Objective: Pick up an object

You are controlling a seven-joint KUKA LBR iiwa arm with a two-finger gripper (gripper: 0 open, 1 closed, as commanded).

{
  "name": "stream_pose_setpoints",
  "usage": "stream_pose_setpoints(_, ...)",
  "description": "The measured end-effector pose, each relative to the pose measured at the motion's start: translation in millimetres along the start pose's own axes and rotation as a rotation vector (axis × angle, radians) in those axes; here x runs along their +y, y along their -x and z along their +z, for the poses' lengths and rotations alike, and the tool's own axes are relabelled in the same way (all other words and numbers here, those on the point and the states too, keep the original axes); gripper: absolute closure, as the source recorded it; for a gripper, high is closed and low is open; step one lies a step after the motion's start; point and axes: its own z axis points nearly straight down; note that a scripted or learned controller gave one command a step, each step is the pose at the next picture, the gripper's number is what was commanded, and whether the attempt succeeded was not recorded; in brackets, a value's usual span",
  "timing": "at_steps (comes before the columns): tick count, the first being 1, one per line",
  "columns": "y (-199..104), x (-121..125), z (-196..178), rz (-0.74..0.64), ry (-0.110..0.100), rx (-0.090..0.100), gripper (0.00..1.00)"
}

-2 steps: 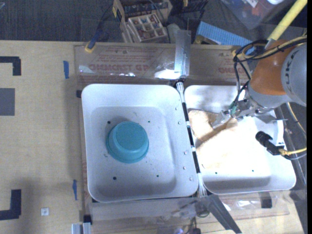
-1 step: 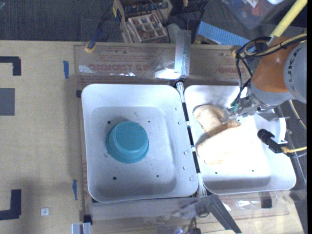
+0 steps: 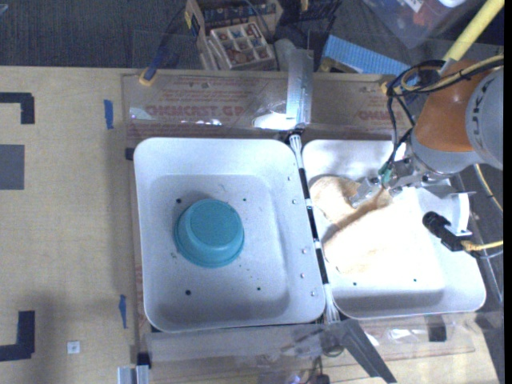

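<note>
Claw (image 3: 382, 184) blurred over right bin (image 3: 400, 298), grip unclear, tan object (image 3: 352, 214) smeared, teal bowl (image 3: 210, 231) in left bin (image 3: 160, 174).

Single fixed camera, mounted above the bench, looking down at a slant. Far enough back to take in both white bins whole: left bin (image 3: 152, 238), right bin (image 3: 464, 294). Bench top (image 3: 64, 238) runs off the left edge; floor clutter lies along the top. Arm (image 3: 448, 118) enters from the right.

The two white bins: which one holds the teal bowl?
The left bin holds the teal bowl, upside down near its middle; the right bin holds a tan object.
</note>
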Motion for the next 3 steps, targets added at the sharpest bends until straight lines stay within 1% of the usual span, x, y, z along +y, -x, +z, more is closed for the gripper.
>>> stream_pose_setpoints(1, 2, 0, -11, 0.003, 0.004, -0.003, 1.00)
stream_pose_setpoints(2, 2, 1, -11, 0.003, 0.004, -0.003, 0.00)
stream_pose_setpoints(3, 4, 1, -22, 0.006, 0.009, -0.006, 1.00)
